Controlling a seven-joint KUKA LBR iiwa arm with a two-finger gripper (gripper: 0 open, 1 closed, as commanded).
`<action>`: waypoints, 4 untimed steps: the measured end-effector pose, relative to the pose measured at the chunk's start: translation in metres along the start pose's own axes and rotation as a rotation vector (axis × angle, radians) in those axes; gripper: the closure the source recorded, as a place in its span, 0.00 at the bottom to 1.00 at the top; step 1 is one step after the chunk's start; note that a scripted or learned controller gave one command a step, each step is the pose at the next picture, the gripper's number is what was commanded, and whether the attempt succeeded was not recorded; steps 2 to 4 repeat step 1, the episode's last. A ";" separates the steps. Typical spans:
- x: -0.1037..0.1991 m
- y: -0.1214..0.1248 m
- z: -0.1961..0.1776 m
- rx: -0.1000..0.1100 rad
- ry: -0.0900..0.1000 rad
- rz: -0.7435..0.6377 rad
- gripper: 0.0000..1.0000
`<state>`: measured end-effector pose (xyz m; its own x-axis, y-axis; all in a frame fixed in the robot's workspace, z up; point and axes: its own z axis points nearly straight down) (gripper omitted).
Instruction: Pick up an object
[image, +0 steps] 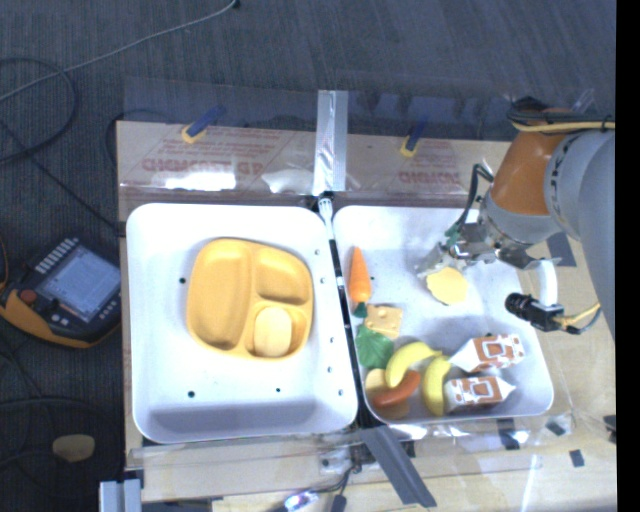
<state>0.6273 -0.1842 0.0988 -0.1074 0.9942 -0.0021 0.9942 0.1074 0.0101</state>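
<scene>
The arm (560, 185) comes in from the right, its orange band bent low over the right bin (400, 232), wrist angled down toward the bin's upper middle. The gripper (447, 257) sits low over the bin floor, and I cannot tell whether it is spread or closed; nothing shows between its tips. Just below it, touching or nearly so, lies a pale yellow round piece (448, 287), flat on the white floor.

Further out, toy food crowds the bin's left and lower parts: a carrot (358, 275) lies along the left wall, a cheese wedge (384, 320) sits beneath it, then a green leafy piece (373, 347), a banana (412, 360) and a red piece (390, 395) beside it. Two small cartons (488, 352) with orange-and-white labels lie at the lower right; their print is too small to read.

The bin's upper left and right middle floor are bare.

The left bin (160, 290) holds a yellow divided tray (235, 285) with a cream-coloured round item (271, 330) in its lower compartment. Behind both bins, a cardboard sheet (240, 150) carries reddish lettering, upside down and unreadable from here. A pendant controller (65, 295) lies on the floor at left.
</scene>
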 end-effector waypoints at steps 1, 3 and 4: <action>0.061 -0.006 -0.138 0.009 0.003 -0.086 1.00; 0.061 -0.006 -0.138 0.009 0.003 -0.086 1.00; 0.061 -0.006 -0.138 0.009 0.003 -0.086 1.00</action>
